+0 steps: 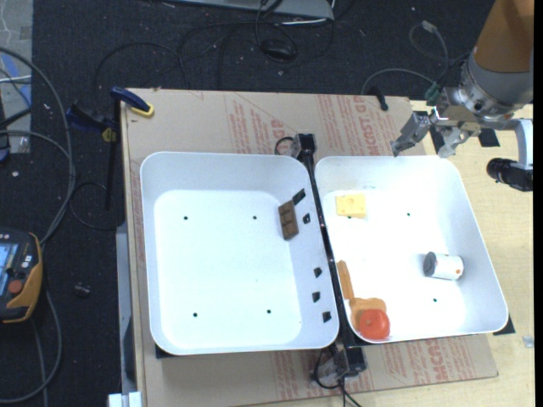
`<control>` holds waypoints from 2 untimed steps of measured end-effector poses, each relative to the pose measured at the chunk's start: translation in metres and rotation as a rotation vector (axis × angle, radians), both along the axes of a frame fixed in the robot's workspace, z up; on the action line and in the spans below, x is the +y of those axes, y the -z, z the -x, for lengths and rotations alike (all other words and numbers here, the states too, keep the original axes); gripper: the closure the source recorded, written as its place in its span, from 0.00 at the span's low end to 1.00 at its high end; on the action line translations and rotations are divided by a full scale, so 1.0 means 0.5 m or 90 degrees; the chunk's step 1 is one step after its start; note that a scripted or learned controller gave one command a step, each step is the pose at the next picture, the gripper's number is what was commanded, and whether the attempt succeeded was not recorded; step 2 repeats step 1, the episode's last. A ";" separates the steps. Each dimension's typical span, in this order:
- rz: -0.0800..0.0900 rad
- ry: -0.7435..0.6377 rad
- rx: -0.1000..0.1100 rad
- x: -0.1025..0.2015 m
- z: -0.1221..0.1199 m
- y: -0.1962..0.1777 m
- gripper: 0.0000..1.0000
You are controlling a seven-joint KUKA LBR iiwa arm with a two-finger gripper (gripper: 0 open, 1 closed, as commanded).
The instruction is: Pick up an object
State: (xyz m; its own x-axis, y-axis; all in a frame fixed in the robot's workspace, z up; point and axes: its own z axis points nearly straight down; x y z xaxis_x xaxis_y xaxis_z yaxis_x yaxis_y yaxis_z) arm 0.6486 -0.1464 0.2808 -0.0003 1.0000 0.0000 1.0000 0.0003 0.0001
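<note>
Nearest, right bin (pixel 475 219): 1 red ball (pixel 372 323) on an orange tool (pixel 355 293) at the near-left corner; 1 white cylinder (pixel 445 266) mid-right; 1 yellow block (pixel 351 205) far-left. Left bin (pixel 170 176): 1 brown bar (pixel 289 220) by the right wall. Beyond, gripper (pixel 428 137), fingers spread, holding nothing.

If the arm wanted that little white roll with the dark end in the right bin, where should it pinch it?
Probably across the middle of the roll, coming straight down from above. It lies on its side on the flat floor of the right bin, long axis running left to right, so the curved sides face the near and far rims. Nothing touches it, leaving room for the tool on both sides.
</note>
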 end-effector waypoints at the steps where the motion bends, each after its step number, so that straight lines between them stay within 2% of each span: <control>1: 0.000 0.000 0.000 0.000 0.000 -0.021 1.00; 2: 0.000 0.000 0.000 0.000 0.000 -0.021 1.00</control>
